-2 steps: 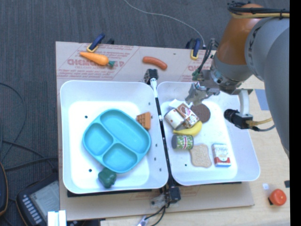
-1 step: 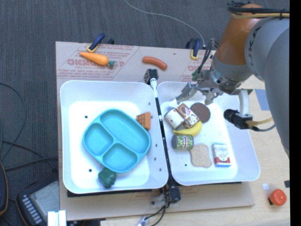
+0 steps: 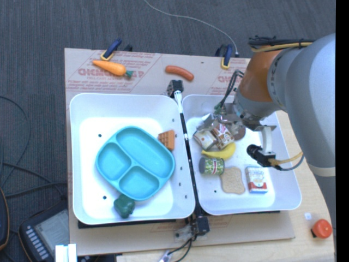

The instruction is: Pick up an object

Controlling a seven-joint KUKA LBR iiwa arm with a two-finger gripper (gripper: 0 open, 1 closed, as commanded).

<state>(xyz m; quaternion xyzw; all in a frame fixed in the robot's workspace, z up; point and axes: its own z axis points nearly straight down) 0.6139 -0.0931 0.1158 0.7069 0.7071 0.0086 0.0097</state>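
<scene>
Right now the pincer (image 3: 220, 125) sits low in the right bin (image 3: 283, 198), above the banana (image 3: 219, 152); its state, I cannot tell.

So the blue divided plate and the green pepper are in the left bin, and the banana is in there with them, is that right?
Not quite: the camera view shows the banana in the right bin, beside the green can. The blue divided plate and the green pepper are indeed in the left bin.

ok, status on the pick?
End effector low in right white bin, over clutter by yellow banana. No grasp visible. Green-labelled can, tan bread slice, red-and-white carton crowd close.
</scene>
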